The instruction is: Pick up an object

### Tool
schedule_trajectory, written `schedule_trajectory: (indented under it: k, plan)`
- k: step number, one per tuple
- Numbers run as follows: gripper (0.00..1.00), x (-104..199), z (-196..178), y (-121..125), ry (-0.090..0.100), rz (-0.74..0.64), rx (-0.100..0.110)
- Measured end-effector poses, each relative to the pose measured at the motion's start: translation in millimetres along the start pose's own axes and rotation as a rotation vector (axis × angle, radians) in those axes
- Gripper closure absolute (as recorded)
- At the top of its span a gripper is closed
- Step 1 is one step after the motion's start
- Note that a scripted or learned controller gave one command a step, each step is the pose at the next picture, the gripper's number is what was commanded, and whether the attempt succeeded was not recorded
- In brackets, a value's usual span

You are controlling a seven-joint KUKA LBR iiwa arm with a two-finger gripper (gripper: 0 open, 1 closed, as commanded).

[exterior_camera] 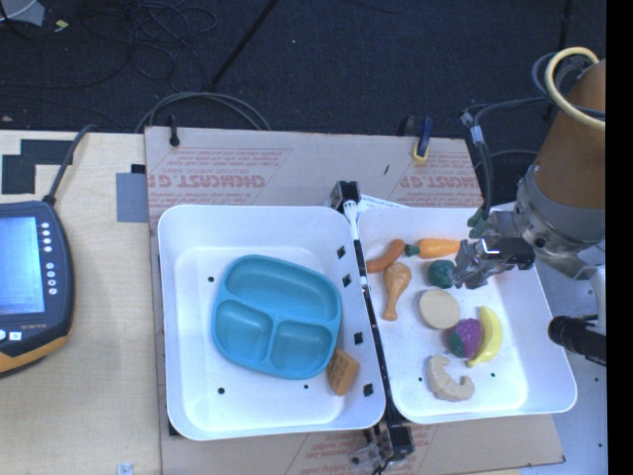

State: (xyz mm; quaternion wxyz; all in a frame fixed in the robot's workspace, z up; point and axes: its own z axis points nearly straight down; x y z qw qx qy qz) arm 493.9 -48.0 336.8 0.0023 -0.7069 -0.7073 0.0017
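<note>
My gripper hangs over the right bin, near its far right part, and from this angle I cannot tell how it is set or whether anything sits in it. Just to its left lies a dark green piece, so close that I cannot tell whether they touch. Beyond that, further left, are a carrot, an orange sausage-like piece and a drumstick. Nearer the camera than my gripper sit a pale round slice, a purple grape bunch with a banana touching it, and a beige cashew-shaped piece. Well off to my left, the other bin holds a blue divided plate with a brown bread-like piece at its near right corner.
</note>
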Motion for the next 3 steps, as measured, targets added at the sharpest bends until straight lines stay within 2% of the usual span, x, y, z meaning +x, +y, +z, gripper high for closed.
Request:
schedule_trajectory:
  k: [1, 2, 3]
  plan:
    - [1.0, 9, 93, 53, -0.001, -0.001, 0.003]
    - [1.0, 23, 26, -10, 0.001, -0.001, -0.004]
    - [1.0, 102, 93, -19, 0.001, -0.006, 0.005]
